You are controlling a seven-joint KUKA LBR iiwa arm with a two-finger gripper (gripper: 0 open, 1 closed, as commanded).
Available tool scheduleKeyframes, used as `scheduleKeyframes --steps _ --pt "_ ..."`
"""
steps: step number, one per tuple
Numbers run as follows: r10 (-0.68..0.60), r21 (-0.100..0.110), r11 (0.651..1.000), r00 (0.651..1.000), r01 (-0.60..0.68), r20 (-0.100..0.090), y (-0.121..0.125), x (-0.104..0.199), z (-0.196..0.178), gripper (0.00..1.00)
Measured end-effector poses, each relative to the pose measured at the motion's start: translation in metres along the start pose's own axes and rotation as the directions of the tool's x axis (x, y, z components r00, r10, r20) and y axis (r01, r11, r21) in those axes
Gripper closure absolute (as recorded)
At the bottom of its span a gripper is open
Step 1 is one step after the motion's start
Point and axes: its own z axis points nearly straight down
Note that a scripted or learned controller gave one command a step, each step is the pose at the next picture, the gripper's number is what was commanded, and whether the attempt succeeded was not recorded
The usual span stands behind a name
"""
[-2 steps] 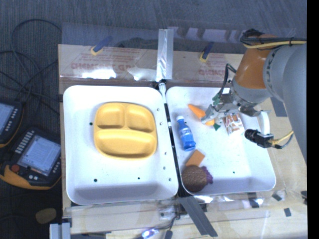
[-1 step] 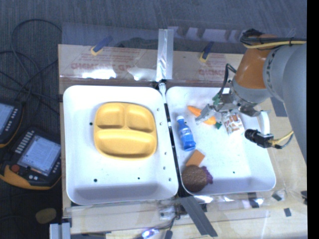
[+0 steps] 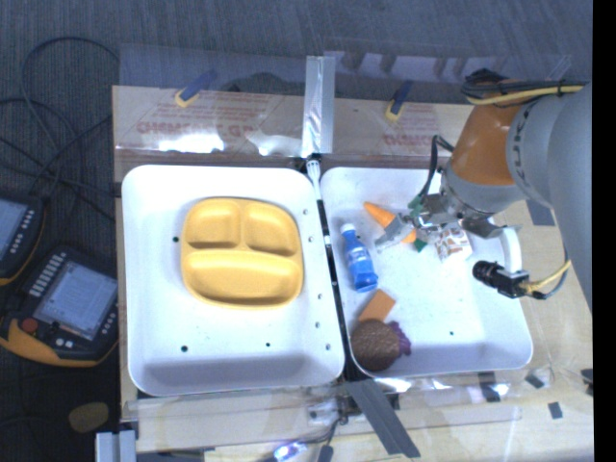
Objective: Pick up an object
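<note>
Arm over the right-hand bin, among small objects.

Left of the blue bottle (image 3: 360, 259) lies a yellow tray (image 3: 243, 251); right of it the gripper (image 3: 416, 229) hovers by an orange piece (image 3: 380, 214), finger state unclear.

My bench (image 3: 130, 138) carries two white bins side by side. The left bin (image 3: 154, 345) touches the right bin (image 3: 500, 340).

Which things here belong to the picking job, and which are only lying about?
For the job: gripper; orange carrot-like piece near it; blue bottle; orange block; brown ball; right bin.

Lying about: yellow divided tray in left bin; handheld pendant; cables.
</note>
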Motion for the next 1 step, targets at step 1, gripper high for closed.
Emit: scheduleKeyframes --steps 1 --pt "0.001 0.004 1.0 1.0 -0.001 -0.004 -0.0009 0.0007 -0.007 1.0"
